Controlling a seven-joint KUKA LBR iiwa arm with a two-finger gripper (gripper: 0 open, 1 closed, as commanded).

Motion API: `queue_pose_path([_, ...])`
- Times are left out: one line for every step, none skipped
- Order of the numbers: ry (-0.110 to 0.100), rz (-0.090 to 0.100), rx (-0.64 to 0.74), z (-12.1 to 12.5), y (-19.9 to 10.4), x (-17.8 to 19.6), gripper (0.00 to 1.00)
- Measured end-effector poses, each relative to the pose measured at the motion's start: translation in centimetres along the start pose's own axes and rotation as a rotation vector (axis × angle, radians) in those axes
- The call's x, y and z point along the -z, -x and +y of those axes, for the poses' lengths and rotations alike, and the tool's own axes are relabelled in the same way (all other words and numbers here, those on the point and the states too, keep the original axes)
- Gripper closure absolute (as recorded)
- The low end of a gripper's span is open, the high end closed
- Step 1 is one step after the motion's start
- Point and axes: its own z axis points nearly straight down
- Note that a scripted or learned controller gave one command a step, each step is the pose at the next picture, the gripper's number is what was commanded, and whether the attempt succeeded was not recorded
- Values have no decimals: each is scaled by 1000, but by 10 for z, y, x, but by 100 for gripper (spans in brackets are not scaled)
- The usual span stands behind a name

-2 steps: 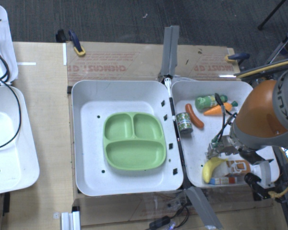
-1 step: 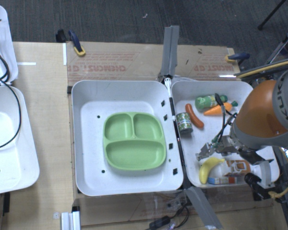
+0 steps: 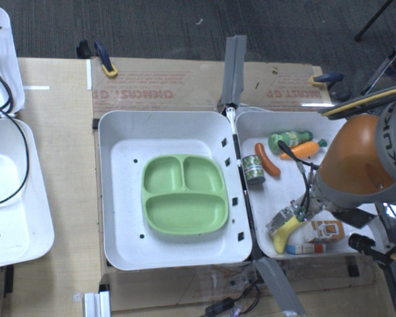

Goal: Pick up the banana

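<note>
Where banana (image 3: 284,234) nears bin rim (image 3: 263,253), gripper (image 3: 287,214) crowds.

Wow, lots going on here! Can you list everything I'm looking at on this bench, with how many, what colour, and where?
bins: 2, white, side by side on the bench
divided plate: 1, light green, three compartments, middle of the left bin
banana: 1, yellow, near front of the right bin, at the end effector's tip
small can: 1, green label, left side of the right bin
sausage: 1, red-orange, just right of the can
carrot: 1, orange, back of the right bin
bottle: 1, green, behind the carrot
carton: 1, white and orange, lying at the right bin's front
clamps: 2, blue and yellow, back edge of the bench
arm: 1, grey with orange band, over the right bin
end effector: 1, metallic, low over the banana
</note>
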Motion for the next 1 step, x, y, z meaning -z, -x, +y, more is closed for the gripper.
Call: queue_pose_path([1, -1, -5, 0, 1, 9, 100])
